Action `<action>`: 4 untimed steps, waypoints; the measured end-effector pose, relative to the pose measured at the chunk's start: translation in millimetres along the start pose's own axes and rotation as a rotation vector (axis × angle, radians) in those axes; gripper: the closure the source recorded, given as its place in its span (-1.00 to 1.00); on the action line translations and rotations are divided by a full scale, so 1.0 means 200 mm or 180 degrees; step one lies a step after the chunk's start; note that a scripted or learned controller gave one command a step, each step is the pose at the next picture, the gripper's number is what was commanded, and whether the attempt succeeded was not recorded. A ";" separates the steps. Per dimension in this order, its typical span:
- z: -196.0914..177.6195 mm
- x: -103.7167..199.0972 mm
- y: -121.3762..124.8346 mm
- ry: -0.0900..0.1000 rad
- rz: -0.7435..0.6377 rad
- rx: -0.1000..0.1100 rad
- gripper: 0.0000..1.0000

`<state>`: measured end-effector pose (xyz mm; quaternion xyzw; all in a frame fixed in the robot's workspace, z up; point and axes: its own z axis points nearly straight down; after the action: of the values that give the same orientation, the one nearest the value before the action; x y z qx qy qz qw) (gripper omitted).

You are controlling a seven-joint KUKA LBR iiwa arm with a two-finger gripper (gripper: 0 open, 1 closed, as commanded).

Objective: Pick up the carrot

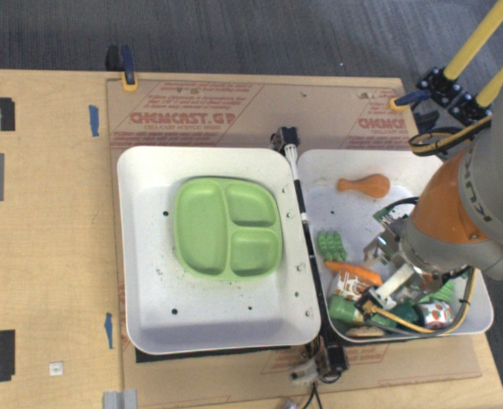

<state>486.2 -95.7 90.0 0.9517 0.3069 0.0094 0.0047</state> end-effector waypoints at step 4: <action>-0.06 0.01 -0.01 0.0001 0.0885 -0.0019 -1.00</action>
<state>486.9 -93.7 101.4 0.9850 0.1721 0.0110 0.0062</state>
